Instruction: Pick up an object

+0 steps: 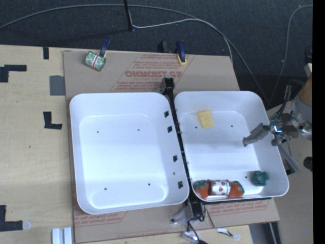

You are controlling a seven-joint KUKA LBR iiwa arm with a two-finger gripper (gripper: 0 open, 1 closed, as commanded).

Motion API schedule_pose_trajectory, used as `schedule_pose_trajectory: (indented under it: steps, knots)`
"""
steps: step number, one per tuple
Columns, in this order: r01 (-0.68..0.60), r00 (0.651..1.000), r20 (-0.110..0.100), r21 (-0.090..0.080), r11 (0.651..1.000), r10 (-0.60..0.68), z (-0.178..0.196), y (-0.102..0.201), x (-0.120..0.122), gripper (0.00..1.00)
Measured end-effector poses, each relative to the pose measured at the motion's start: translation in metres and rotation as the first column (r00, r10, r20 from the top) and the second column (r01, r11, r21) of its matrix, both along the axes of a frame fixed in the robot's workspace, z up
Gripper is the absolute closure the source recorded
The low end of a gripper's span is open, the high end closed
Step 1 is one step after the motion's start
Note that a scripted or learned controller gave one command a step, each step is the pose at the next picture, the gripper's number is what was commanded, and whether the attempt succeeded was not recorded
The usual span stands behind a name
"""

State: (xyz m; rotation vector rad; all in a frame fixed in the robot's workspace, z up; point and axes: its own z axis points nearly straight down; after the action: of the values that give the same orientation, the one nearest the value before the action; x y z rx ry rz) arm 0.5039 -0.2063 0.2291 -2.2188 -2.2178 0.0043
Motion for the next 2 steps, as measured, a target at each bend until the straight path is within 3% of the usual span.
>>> schedule_pose_trajectory:
  steps: [1,2]
  knots:
    - [-0.001,1.0,0.005,-0.001,1.0,0.001,0.002,0.0,0.001,0.0]
    - [0.0,1.0,-0.001,0.0,1.0,0.0,-0.06,-0.004,0.001,0.0]
